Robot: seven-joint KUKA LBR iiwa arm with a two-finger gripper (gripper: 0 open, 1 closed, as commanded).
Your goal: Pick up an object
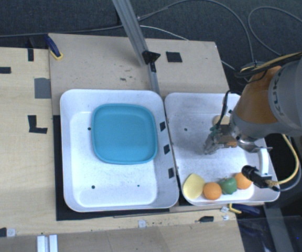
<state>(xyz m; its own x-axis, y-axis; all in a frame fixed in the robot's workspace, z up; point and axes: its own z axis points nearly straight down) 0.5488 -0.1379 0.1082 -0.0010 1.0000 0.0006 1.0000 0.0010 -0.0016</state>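
My gripper [212, 145] hangs over the middle of the right bin [193, 112], fingers pointing down toward the bin floor with nothing seen between them. Along the right bin's front edge lie a pale yellow piece [193, 185], an orange ball [212, 191], a green item [227, 185] and a second orange ball [243, 180]. These objects sit below and to the right of the gripper, apart from it. The grey arm with its orange band [258, 101] reaches in from the right.
The left bin [77, 188] holds a blue square plate [123, 133]. A grey metal pole [135, 30] slants down from the top to the bins' far edge. Cables run on the dark floor at the upper right.
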